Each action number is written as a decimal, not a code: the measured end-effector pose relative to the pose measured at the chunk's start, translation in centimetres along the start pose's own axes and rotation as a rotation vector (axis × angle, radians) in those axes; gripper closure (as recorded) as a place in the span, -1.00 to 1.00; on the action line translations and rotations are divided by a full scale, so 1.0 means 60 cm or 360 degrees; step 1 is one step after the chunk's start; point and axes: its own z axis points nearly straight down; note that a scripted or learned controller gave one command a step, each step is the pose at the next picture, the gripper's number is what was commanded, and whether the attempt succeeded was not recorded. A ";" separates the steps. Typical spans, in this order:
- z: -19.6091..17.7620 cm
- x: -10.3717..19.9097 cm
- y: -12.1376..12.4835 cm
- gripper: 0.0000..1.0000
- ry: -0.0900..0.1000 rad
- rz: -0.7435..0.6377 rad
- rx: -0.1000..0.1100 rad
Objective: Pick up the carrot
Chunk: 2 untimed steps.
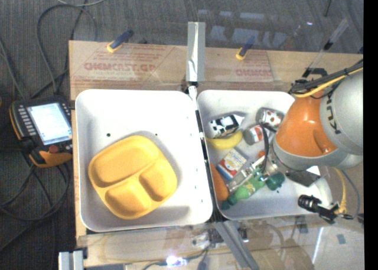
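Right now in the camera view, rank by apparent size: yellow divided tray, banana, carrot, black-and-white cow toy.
1. Yellow divided tray, by far the largest.
2. Banana.
3. Carrot and black-and-white cow toy: unsure, since the carrot lies partly hidden against the bin wall and under clutter, and what shows looks similar to the toy.

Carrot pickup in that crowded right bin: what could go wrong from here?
The carrot lies tight against the right bin's left wall, so the gripper might scrape the wall. A green toy and a small box crowd it, so they could be grabbed or knocked instead.
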 end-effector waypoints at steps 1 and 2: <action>-0.018 -0.001 0.004 1.00 -0.0002 0.0001 -0.0009; -0.156 0.115 0.041 1.00 0.0015 0.0083 0.0014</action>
